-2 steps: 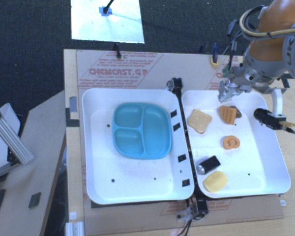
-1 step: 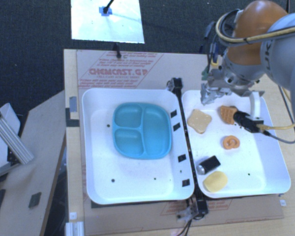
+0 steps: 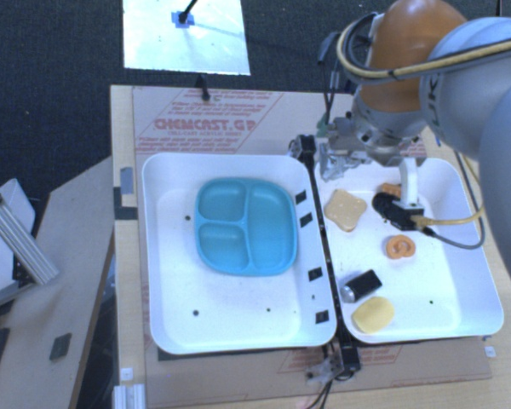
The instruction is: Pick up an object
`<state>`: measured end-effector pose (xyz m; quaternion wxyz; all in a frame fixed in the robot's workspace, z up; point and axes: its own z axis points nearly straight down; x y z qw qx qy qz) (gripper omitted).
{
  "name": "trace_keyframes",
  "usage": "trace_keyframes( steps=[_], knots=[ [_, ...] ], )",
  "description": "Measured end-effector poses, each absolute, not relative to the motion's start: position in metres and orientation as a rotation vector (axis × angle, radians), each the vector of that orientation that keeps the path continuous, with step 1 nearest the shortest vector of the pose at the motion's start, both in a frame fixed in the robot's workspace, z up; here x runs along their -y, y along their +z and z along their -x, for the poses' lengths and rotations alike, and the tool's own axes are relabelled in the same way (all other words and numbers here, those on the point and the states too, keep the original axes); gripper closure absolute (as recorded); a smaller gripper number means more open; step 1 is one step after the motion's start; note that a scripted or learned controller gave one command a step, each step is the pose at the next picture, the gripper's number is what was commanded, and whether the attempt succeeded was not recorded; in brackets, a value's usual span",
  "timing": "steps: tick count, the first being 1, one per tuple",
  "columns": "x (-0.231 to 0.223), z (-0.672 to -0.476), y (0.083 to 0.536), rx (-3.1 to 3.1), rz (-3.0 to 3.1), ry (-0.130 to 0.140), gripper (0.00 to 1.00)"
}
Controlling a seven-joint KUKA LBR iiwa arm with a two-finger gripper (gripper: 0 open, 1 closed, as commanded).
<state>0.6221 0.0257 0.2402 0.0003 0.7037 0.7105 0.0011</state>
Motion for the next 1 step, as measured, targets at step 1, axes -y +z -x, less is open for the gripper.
trace_keyframes(
  steps=[1],
  knots=[
    [-0.0841,-0.6236,0.2271,-2.233,-2.21,0.003,1.0]
  ],
)
